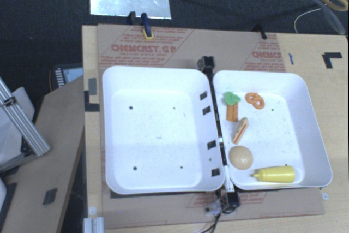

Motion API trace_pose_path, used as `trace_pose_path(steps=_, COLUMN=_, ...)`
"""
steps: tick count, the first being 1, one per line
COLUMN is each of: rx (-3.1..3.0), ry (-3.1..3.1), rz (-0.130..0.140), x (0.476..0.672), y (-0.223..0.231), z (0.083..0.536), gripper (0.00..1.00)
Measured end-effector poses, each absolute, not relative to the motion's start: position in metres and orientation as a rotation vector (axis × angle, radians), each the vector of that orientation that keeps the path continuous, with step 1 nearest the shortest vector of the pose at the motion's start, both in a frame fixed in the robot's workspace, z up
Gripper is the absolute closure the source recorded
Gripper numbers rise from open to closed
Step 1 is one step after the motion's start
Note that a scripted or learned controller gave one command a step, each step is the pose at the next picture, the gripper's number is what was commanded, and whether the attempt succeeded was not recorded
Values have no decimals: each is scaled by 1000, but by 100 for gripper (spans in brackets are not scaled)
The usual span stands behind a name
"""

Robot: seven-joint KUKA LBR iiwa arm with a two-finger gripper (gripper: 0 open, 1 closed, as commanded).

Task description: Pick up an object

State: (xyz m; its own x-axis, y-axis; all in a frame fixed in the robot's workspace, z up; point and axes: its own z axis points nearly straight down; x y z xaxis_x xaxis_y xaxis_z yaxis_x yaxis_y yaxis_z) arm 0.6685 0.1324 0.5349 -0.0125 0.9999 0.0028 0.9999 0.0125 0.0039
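Five small toy foods lie in the right bin, all apart from its right wall. A carrot with a green top stands lengthwise near the left wall, a pretzel just right of it, and a hot dog tilted below. A round tan bun sits lower, with a yellow mustard bottle lying on its side at the front.
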Motion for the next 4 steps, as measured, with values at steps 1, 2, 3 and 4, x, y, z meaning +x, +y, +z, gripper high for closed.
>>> trace_pose_path(steps=1, rx=2211, ry=2231, rz=5, x=666, y=190, z=535, gripper=100)
trace_pose_path(steps=2, rx=2212, ry=2231, rz=5, x=660, y=237, z=535, gripper=100)
trace_pose_path(steps=3, rx=2215, ry=2231, rz=1, x=584, y=235, z=536, gripper=100)
trace_pose_path(steps=4, rx=2215, ry=2230, rz=0, x=519, y=235, z=536, gripper=100)
